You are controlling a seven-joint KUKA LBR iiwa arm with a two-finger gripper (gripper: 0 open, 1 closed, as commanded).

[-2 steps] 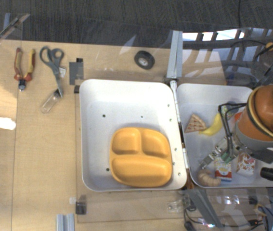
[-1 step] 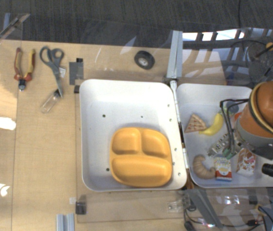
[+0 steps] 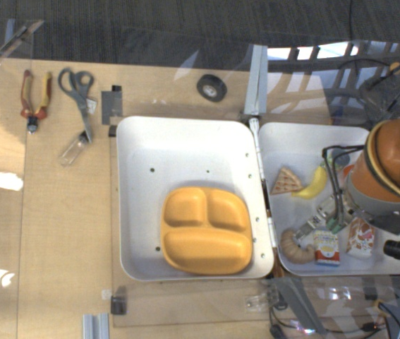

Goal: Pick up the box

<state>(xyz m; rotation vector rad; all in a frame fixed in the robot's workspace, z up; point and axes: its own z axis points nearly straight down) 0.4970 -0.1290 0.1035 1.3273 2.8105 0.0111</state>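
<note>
At right bin's (image 3: 305, 134) front wall: box (image 3: 326, 248) is hemmed between pastry (image 3: 295, 246) and carton (image 3: 360, 237)
Gripper (image 3: 324, 221): seen just behind box; grip state cannot be told
Open room: little is left beside box

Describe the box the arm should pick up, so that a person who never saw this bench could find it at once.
Look in the right bin, the one the grey and orange arm reaches over. Along its near edge, the box stands between a round brown pastry and a white and red carton. It alone is small and rectangular with a red and blue bottom edge.
</note>
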